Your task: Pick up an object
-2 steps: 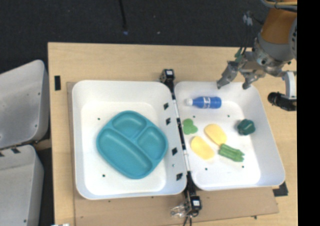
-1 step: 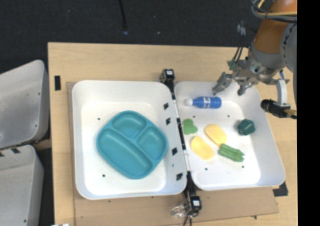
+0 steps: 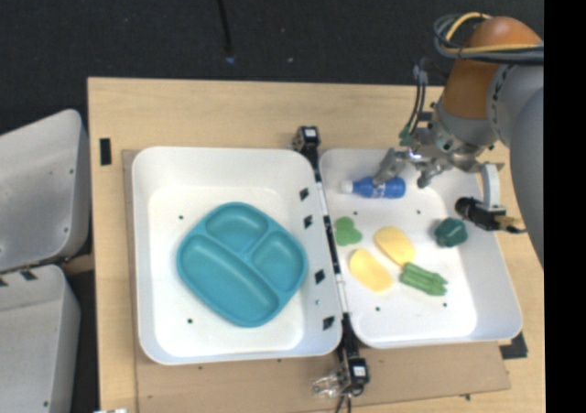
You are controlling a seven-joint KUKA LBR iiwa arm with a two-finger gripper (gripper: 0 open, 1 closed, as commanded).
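My gripper (image 3: 408, 170) hangs over the far part of the right bin (image 3: 494, 310), its two fingers spread open with nothing between them. Just below and left of it lies a blue bottle (image 3: 379, 188) with a white cap, close to the left finger and not gripped. Further forward in the same bin are a small green piece (image 3: 347, 232), two yellow pieces (image 3: 395, 244) (image 3: 371, 269), a long green vegetable (image 3: 423, 279) and a dark green lump (image 3: 450, 233).
A teal divided plate (image 3: 241, 262) lies in the left bin (image 3: 146, 219). The bins meet at a ridge with black clips (image 3: 327, 246). Bare white floor shows at the right bin's front.
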